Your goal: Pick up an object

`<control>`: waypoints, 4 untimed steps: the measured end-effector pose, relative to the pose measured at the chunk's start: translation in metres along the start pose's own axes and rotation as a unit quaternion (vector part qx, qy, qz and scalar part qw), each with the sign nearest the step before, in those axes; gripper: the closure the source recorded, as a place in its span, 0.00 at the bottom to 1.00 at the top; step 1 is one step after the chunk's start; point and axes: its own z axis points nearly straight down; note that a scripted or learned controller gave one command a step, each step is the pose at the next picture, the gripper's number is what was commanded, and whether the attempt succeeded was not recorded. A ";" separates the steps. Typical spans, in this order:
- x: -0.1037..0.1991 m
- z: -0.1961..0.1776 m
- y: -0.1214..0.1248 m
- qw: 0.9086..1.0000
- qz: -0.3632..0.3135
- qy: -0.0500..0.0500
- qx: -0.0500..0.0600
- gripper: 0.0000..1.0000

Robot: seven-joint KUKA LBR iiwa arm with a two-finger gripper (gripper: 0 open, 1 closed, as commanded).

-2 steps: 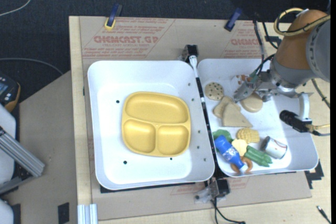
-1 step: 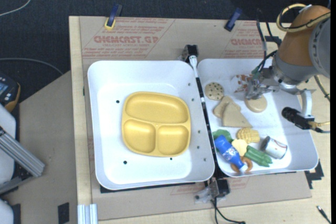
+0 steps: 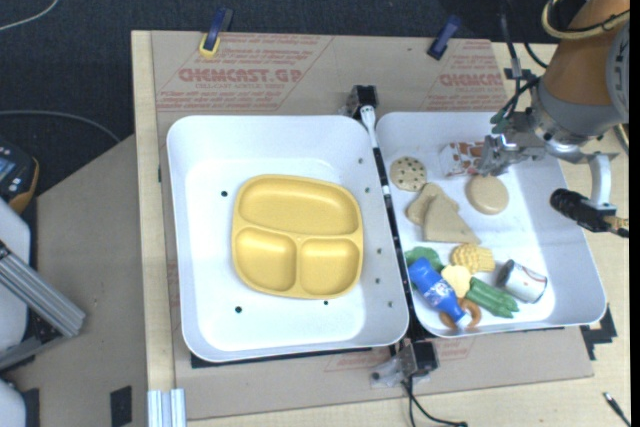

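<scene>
The jaws (image 3: pixel 492 158) hang just above a round tan piece (image 3: pixel 489 195); a cookie (image 3: pixel 407 173) lies to their left. Their spread I cannot tell.

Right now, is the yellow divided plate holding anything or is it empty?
Empty. The yellow divided plate in the left bin shows three bare compartments; the toy food all lies in the right bin.

- The divided tray (image 3: pixel 296 236) lies in the left bin (image 3: pixel 190 215).
- The right bin (image 3: pixel 570 245) holds a cookie (image 3: pixel 407 173) at its upper left, a bottle (image 3: pixel 434 284) at its lower left.
- The gripper (image 3: pixel 492 155) hangs over its upper middle.
</scene>
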 end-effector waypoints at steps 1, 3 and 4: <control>-0.009 -0.051 0.006 1.000 0.000 0.000 -0.001 1.00; 0.044 -0.096 0.018 1.000 -0.003 0.001 0.000 1.00; 0.094 -0.097 0.035 1.000 -0.002 0.001 0.000 1.00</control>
